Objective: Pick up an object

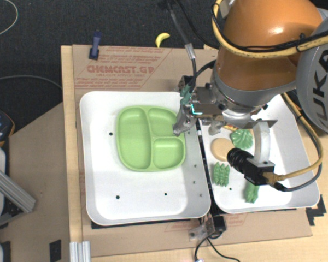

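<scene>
The scene is lit brightly and evenly from above. A broad glare spot is seen on the orange band at the upper right of the frame. The left bin is nearly washed out, and only soft, faint shadows are cast under its rim. The dark floor at the upper left is left underexposed. Focus is fairly sharp at centre; slight softness and grain are noted towards the edges.

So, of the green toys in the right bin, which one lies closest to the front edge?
The green piece at the front of the right bin; the ridged one and the leafy one lie farther back.
</scene>
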{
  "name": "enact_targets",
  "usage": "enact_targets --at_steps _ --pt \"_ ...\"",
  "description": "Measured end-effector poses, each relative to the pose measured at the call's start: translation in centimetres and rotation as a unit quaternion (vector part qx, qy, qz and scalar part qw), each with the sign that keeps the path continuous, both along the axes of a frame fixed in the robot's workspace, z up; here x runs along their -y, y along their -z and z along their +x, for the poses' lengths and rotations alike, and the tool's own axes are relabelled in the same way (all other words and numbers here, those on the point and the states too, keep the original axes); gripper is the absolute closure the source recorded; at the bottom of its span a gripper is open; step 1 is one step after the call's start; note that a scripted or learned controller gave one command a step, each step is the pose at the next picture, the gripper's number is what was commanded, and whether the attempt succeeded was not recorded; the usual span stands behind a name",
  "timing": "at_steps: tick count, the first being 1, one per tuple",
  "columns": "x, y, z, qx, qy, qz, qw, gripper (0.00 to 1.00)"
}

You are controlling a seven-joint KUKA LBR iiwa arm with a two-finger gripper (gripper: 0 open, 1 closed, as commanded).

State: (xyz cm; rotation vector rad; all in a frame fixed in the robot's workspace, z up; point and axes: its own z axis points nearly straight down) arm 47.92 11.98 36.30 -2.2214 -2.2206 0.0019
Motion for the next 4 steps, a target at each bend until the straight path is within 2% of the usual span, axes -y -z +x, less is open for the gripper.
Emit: enact_targets --at_steps 1,4 --pt "0.0 -1.1 0.1 0.001 0.0 0.0002 1.0 1.0" --pt "-0.1 -4.1 0.2 0.004 0.0 0.0 1.0 1.0"
